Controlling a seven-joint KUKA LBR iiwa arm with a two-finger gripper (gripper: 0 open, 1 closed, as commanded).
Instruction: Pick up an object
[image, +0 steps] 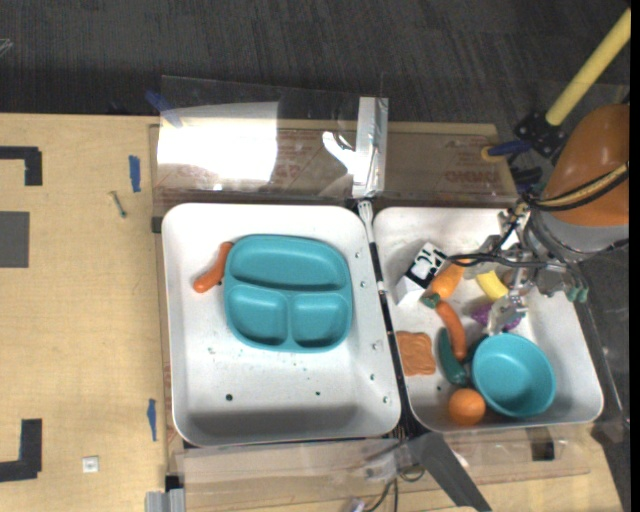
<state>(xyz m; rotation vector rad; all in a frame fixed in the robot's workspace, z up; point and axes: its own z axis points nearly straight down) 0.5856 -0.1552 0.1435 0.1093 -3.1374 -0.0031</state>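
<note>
The arm comes in from the right, and its gripper (513, 300) hangs low over the back of the right bin (590, 395). Just to its left lies a yellow piece (491, 285), and a small purple item (492, 317) sits right beside its tip. A teal bowl (512, 374) stands in front of the gripper. To the bowl's left are an orange sausage-shaped piece (452, 328), a brown toast slice (415, 352), an orange ball (466, 405) and a dark teal item (453, 368). A black-and-white block (427, 264) and an orange lump (447, 280) lie near the bin's back left.
The left bin (200, 400) holds a teal divided plate (288, 290) with an orange sausage-shaped piece (210, 270) at the plate's left edge. A ridge (378, 300) separates the two bins. A clear plastic sheet (270, 150) stands behind them. Cables hang around the wrist (540, 265).
</note>
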